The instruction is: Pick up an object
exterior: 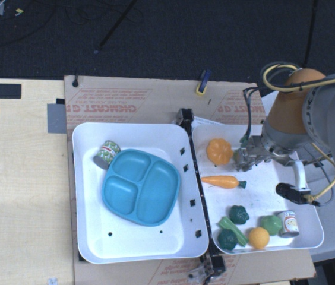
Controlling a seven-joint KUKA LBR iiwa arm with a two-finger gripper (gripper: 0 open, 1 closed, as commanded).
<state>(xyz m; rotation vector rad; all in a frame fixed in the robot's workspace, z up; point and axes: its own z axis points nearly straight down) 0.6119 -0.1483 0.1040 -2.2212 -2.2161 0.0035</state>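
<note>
The grey arm reaches in from the right and its dark pincer (246, 157) hangs low in the right shallow white bin (310, 242), just beside the round orange plastic pumpkin (219, 151) and a little above the orange toy carrot with a green tip (223, 182). The pincer is a dark tangle against the bin floor, so I cannot tell how far it stands open, and nothing shows between its tips. Judging by this, the pick is not yet done: every candidate lies on the bin floor, including the dark green toy broccoli (237, 214) and the small yellow-orange ball (259, 237) near the front. What is left is probably closing on the pumpkin and lifting it.
</note>
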